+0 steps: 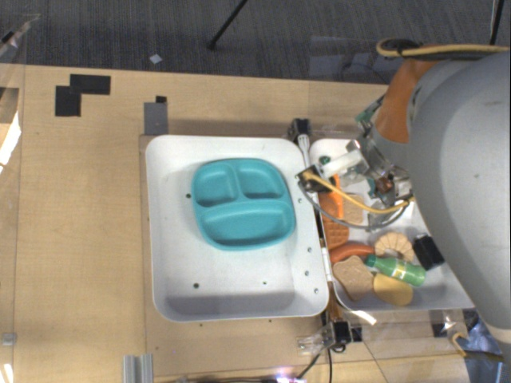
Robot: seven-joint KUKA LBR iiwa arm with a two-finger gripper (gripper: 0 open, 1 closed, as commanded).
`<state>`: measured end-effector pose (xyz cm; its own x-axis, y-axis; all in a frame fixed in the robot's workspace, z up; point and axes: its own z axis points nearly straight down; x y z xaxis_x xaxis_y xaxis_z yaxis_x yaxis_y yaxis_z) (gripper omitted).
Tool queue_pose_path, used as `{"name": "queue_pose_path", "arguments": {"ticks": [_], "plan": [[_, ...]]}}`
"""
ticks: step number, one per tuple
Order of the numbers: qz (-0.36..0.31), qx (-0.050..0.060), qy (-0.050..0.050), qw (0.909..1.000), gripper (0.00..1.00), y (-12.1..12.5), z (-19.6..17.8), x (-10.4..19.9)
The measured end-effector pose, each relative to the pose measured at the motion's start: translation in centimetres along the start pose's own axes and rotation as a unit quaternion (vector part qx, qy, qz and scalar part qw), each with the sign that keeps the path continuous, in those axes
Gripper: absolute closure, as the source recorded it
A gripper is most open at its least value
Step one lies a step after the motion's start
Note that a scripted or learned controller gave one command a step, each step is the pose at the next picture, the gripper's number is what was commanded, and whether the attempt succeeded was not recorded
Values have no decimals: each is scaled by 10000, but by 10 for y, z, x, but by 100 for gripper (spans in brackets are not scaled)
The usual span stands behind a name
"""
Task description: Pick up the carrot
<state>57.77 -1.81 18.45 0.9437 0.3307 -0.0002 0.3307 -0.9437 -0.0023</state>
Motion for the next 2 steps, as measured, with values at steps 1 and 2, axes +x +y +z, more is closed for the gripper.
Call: {"name": "queue_pose_path", "arguments": {"ticks": [1, 2], "plan": [[673, 5, -34, 9977, 0, 63, 54, -43], [624, -51, 69, 9980, 0, 79, 91, -21]]}}
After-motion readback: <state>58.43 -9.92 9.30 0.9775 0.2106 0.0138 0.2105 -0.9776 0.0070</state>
